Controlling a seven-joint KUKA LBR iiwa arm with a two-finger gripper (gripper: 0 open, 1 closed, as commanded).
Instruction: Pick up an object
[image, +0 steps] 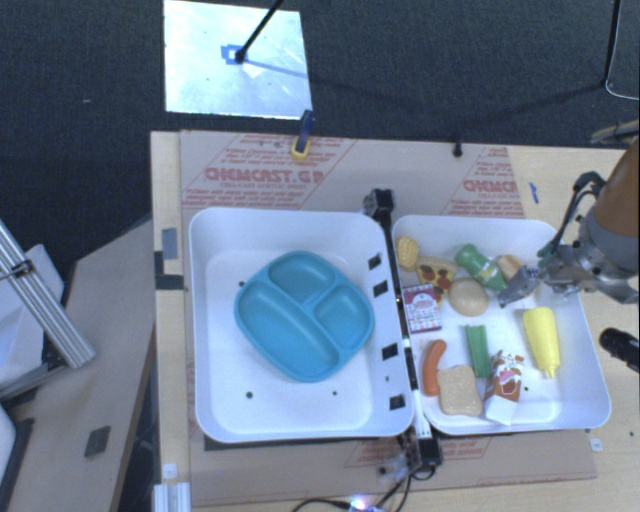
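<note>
Camera view: gripper (522, 287) hangs over the right bin (590, 400), grip state unclear.

arm (612, 215): enters from the right edge, grey, wrist angled down-left | gripper (520, 287): low over the right bin's upper part, pointing left

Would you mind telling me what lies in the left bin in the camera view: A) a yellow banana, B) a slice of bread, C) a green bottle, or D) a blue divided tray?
D, since the blue divided tray is what rests on the floor of the left bin, while the food items sit in the right bin.
</note>
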